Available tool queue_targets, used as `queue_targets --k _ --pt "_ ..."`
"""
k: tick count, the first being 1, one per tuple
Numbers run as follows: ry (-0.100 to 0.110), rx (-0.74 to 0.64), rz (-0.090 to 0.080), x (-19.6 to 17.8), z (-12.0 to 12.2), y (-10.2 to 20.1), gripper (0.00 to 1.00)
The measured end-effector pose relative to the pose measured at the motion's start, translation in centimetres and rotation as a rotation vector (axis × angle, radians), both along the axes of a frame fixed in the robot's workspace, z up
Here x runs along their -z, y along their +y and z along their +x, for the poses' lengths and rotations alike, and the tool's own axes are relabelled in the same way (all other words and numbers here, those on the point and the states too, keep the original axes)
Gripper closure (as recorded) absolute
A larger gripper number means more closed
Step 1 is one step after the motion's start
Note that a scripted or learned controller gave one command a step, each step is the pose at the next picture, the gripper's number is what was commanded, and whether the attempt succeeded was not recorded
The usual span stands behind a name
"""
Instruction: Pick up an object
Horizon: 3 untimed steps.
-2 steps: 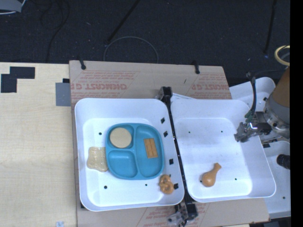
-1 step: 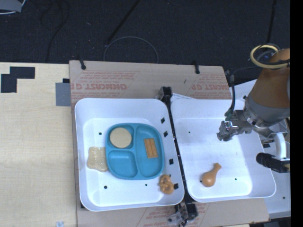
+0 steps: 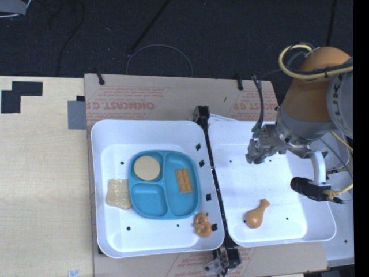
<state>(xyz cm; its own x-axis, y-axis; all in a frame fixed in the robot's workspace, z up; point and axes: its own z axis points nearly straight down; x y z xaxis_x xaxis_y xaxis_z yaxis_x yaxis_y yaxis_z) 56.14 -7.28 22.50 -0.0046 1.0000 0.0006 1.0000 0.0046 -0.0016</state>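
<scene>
A tan drumstick-shaped toy point(image 3: 256, 214) lies in the right bin point(image 3: 277, 235) near its front. My gripper point(image 3: 258, 152) hovers over the back half of that bin, well above and behind the drumstick, with nothing seen between its fingers. In the left bin point(image 3: 109, 137) sits a blue divided tray point(image 3: 163, 203) holding a round beige cookie point(image 3: 146, 168) and a brown cracker point(image 3: 183, 180). A pale bread slice point(image 3: 119, 194) lies left of the tray, and a small brown lumpy food piece point(image 3: 202, 224) rests at the tray's front right corner.
The arm's grey body and orange band point(image 3: 314, 94) cover the right bin's back right part. A black cable piece point(image 3: 311, 189) hangs over the right bin's right side. A dark divider point(image 3: 210, 172) runs between the bins.
</scene>
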Motion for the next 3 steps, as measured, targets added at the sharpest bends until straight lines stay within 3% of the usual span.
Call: queue_targets --k 3 --pt "0.0 0.001 0.0 1.1 5.3 15.4 1.0"
